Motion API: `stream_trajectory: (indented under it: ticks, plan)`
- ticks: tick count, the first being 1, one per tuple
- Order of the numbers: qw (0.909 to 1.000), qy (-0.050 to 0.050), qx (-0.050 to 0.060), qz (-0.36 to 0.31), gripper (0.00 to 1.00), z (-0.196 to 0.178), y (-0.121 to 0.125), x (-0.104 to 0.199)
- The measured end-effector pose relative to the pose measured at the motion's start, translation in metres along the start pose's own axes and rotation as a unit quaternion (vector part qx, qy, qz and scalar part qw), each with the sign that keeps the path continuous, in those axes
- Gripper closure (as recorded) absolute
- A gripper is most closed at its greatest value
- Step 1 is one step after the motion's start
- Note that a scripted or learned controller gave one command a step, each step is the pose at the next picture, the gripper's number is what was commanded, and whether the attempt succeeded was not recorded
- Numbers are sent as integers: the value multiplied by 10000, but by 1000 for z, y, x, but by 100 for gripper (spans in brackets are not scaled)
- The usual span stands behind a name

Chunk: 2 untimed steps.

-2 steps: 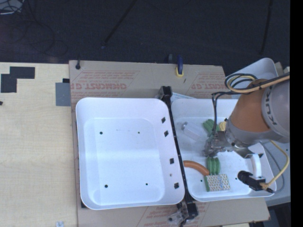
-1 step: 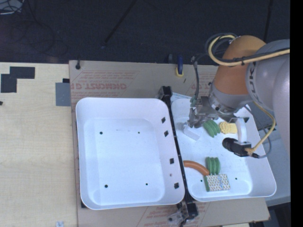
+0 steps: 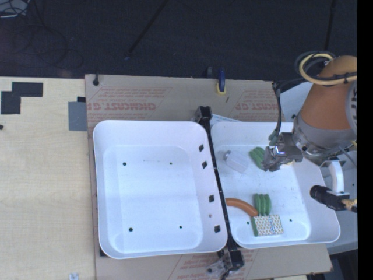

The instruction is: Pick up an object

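Claw (image 3: 274, 158) low in right bin (image 3: 303, 229), far part, just right of green piece (image 3: 257, 156), touching or nearly so. Cannot tell whether anything sits in its grip. Clear object (image 3: 236, 162) just left of green piece. Near end of the bin: orange strip (image 3: 241, 206), green pod (image 3: 263, 203), speckled sponge (image 3: 267, 225) clustered close. Left bin (image 3: 111, 139) alongside on bench (image 3: 41, 179).

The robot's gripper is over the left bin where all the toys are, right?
Not quite. The camera view shows the gripper over the right bin, and the things lie there too: a green piece, an orange strip and a speckled sponge.
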State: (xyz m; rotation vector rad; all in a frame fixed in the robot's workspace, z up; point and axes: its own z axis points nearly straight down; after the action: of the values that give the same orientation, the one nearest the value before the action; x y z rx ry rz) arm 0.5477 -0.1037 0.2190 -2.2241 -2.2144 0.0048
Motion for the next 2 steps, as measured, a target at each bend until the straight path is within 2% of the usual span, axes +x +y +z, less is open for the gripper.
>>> stream_trajectory:
  ticks: [1,2]
  plan:
    - [10000,8,-40,-52,100,-70,-5,61]
    - [10000,1,4,-41,100,-75,-5,58]
